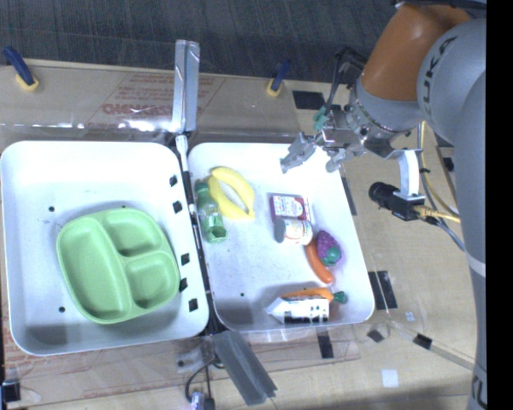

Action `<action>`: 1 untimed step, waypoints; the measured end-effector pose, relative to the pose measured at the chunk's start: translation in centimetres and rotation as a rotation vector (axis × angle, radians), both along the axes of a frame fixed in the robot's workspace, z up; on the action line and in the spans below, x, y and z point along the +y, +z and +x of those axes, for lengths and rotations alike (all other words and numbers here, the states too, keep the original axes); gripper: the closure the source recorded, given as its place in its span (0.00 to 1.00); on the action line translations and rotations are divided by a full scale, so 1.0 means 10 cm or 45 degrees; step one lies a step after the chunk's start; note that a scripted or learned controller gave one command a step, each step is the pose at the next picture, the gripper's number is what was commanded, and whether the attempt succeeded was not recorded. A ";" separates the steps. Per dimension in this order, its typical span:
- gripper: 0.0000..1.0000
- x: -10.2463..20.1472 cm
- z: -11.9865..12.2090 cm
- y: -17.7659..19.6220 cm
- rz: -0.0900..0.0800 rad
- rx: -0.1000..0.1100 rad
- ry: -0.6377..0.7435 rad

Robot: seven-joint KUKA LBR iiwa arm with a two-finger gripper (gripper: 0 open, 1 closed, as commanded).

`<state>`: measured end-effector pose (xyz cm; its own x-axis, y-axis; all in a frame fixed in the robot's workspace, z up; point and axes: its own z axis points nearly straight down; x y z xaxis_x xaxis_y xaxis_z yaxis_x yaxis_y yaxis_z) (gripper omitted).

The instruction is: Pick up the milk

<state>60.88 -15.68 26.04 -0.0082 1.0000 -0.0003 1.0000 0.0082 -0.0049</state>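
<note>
The milk (304,309) is a small white carton with an orange top. It lies on its side at the near edge of the right bin (256,267). My gripper (313,158) hangs over the far right corner of that bin, well away from the carton. Its two fingers are spread open with nothing between them.
The right bin also holds a banana (232,191), a green bottle (209,213) along the left wall, a maroon and white packet (291,215), purple grapes (327,246) and a carrot (320,266) just above the milk. A green divided plate (118,265) sits in the left bin.
</note>
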 end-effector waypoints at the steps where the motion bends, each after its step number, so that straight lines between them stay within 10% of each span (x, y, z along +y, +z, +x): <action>1: 0.00 -0.25 -0.85 -0.96 0.002 0.000 0.194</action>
